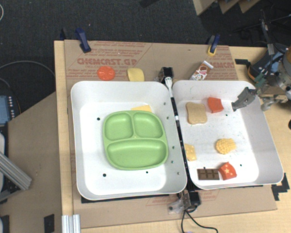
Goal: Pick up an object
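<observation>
Even, fairly bright overhead light; no hard glare. The two white bins [82, 130] read clean, near blown-out on their floors, with soft grey shading along the inner walls. The green divided plate [135, 140] casts only a faint shadow. Dark carpet [24, 13] around the counter [68, 81] falls dim, detail lost. Focus moderate overall; small items look soft. The gripper [245, 98] and arm at right are slightly blurred.

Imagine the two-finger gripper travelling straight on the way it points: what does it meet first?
Probably the small red block; the gripper points left towards it, though its height above the right white bin is unclear.
</observation>
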`<action>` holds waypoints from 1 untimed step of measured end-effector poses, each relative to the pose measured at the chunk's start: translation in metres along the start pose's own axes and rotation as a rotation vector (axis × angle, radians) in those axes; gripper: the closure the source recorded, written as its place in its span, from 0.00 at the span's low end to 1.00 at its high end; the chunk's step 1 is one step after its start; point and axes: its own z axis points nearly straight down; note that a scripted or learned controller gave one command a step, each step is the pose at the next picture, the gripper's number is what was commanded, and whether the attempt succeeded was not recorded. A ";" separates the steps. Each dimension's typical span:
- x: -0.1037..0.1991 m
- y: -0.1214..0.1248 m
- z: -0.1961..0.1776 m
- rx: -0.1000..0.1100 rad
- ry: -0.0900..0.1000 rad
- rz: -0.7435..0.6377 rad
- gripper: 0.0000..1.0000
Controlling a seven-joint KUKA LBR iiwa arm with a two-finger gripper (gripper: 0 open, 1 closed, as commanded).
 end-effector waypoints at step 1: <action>0.000 0.029 0.101 0.010 0.003 -0.002 0.00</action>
